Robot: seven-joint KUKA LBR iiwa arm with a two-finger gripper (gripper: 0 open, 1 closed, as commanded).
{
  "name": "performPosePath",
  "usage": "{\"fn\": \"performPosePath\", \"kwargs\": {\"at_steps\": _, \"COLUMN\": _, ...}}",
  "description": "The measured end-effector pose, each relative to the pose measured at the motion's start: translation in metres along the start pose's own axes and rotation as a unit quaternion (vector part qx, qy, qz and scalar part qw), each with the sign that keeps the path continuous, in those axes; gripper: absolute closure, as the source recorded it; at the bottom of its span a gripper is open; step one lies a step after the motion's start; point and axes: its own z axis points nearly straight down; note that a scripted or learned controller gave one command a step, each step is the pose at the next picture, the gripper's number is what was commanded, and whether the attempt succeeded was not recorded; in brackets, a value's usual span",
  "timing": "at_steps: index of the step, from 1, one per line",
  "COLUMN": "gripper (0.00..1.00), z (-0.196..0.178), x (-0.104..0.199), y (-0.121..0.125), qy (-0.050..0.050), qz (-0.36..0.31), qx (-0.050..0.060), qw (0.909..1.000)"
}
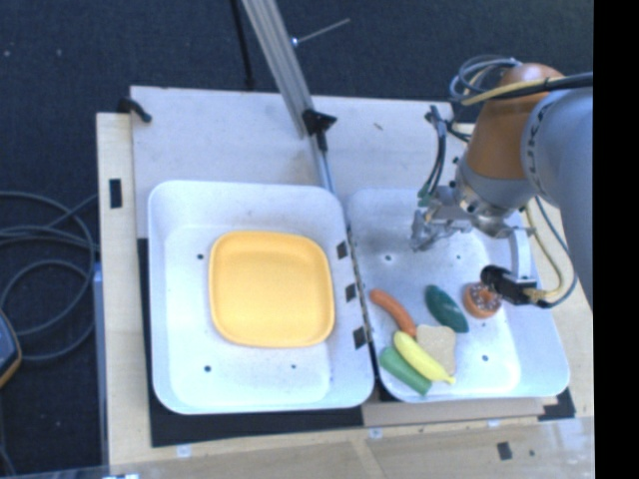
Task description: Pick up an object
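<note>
While hovering: hand (431, 230) over right bin (539, 367), grip state unclear, cannot tell.
Targets: carrot (393, 310), banana (422, 357) clustered near front, reachable.
Left bin (180, 267): yellow plate (271, 288).

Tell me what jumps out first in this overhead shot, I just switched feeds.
The yellow plate lying flat in the left bin grabs the eye first. Next comes the cluster of small toy foods at the near end of the right bin: an orange carrot, a yellow banana and a dark green piece. The gripper hangs over that bin's far end.
</note>
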Motion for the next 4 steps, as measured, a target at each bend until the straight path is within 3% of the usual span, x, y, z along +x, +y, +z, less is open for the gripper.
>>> {"fn": "performPosePath", "kwargs": {"at_steps": 1, "gripper": 1.00, "z": -0.059, "x": 0.001, "y": 0.010, "qy": 0.000, "qz": 0.000, "qx": -0.001, "qw": 1.0000}}
{"fn": "performPosePath", "kwargs": {"at_steps": 2, "gripper": 1.00, "z": -0.087, "x": 0.000, "y": 0.010, "qy": 0.000, "qz": 0.000, "qx": 0.000, "qw": 1.0000}}
{"fn": "performPosePath", "kwargs": {"at_steps": 3, "gripper": 1.00, "z": -0.085, "x": 0.041, "y": -0.013, "qy": 0.000, "qz": -0.001, "qx": 0.002, "qw": 1.0000}}
{"fn": "performPosePath", "kwargs": {"at_steps": 4, "gripper": 1.00, "z": -0.088, "x": 0.089, "y": -0.018, "qy": 0.001, "qz": -0.002, "qx": 0.001, "qw": 1.0000}}
